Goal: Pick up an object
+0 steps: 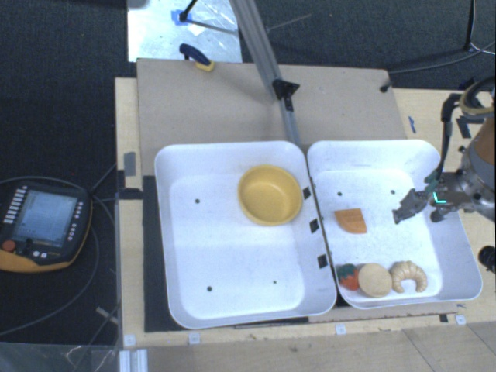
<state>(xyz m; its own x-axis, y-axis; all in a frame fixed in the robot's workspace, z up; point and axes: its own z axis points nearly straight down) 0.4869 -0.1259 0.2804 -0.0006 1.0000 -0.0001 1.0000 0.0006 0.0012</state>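
Objects available for the pick sat in the right bin (453, 281); none was designated by the task. Nearest the camera, along that bin's front wall at about 6 o'clock, three items lay in a row: a small red-and-green piece (348, 276), a round tan bun-like item (374, 280) touching it, and a croissant (408, 276) just beside the bun. Further back, near the bin's centre-left, an orange wedge (351, 221) lay alone, apart from the front row.

The gripper (420, 207) hung over the right bin at roughly 3 o'clock from the wedge, near it but not touching. Two dark fingers (406, 207) showed spread apart with nothing between them: open, no object held. A green light showed on the gripper body. The arm (479, 169) came in from the right edge.

The left bin (232, 285) held a yellow bowl (270, 194) at about 12 o'clock within it, well apart from the gripper. Beyond the bins lay a brown board (232, 99) on the surface, with a metal pole (263, 45) slanting up to the far edge. A teach pendant (43, 223) rested on the dark floor at 9 o'clock.

Progress judgement: the pick was not done. No item was lifted or contacted; every object rested on a bin floor. Remaining: descend over a target, close, lift. The wedge appeared the closest candidate, though which item was intended could not be told.
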